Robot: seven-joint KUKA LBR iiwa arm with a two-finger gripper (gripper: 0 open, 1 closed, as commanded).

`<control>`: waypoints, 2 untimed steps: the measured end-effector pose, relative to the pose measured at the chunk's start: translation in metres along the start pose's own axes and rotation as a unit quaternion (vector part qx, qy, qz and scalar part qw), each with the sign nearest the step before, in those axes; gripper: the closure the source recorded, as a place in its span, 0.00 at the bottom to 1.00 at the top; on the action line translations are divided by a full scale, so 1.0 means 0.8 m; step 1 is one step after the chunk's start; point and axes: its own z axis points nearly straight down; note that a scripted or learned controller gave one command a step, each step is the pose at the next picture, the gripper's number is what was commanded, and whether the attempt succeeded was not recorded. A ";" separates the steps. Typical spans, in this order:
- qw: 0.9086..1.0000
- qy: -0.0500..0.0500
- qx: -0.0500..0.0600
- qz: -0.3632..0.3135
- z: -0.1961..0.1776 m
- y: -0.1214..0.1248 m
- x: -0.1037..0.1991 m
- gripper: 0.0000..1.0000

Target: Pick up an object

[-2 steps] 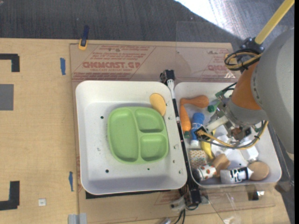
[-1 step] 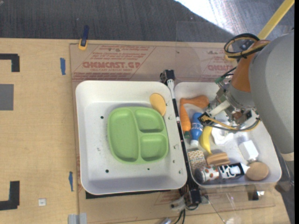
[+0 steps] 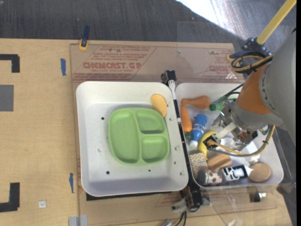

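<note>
The arm reaches in from the right, its orange band (image 3: 251, 100) over the right bin (image 3: 277, 161). My gripper (image 3: 229, 130) hangs low over the middle of that bin, amid cables. Just left of it lie a yellow banana-like piece (image 3: 206, 141) and a blue bottle (image 3: 199, 124). An orange carrot (image 3: 186, 119), a brown-orange piece (image 3: 198, 101) and a green item (image 3: 217, 106) lie further back. In front of the gripper are a bread roll (image 3: 218, 161), a black-and-white box (image 3: 233, 173) and a tan round object (image 3: 259, 172). Whether anything sits in the gripper is hidden.
The left bin (image 3: 89, 126) holds a green divided plate (image 3: 139, 135) and a yellow-orange oval object (image 3: 159, 104) near its back right corner. A black divider bar (image 3: 175, 112) runs between the bins. Both bins rest on brown cardboard (image 3: 113, 62).
</note>
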 end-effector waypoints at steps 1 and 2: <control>0.999 -0.003 0.000 -0.046 0.002 0.035 0.072 0.00; 0.980 0.001 -0.002 -0.198 0.000 -0.011 -0.024 0.00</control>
